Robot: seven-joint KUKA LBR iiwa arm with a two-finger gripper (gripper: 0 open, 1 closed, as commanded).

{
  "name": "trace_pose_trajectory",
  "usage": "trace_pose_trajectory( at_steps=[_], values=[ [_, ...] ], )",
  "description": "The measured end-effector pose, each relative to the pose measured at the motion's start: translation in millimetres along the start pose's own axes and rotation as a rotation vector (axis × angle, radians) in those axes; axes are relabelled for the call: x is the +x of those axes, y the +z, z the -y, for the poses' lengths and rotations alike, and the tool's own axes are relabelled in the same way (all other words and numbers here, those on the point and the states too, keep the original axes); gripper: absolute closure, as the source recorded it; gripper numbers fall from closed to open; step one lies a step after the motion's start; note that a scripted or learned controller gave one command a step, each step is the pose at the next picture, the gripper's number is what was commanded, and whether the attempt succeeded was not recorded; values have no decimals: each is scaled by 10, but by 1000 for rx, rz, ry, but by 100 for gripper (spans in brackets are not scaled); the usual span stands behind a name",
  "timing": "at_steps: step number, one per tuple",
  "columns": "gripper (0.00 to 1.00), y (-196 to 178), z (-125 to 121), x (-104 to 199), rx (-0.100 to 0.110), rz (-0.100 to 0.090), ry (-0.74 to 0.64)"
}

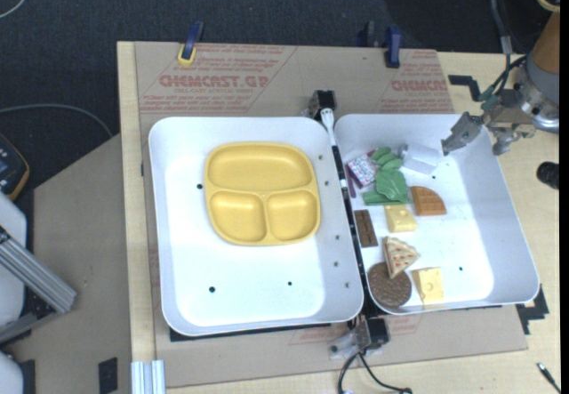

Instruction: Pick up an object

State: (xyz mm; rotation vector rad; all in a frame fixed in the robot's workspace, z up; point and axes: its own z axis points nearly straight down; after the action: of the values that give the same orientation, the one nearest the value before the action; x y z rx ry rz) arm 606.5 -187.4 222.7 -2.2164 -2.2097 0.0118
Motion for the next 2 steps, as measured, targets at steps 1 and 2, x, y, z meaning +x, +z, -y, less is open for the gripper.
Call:
trace_pose_trajectory(
  at_steps=[1,2],
  values=[
    [0,-83,-27,5,-14,3,-3],
    [0,527,-18,-43,-9,2,-3]
  ],
)
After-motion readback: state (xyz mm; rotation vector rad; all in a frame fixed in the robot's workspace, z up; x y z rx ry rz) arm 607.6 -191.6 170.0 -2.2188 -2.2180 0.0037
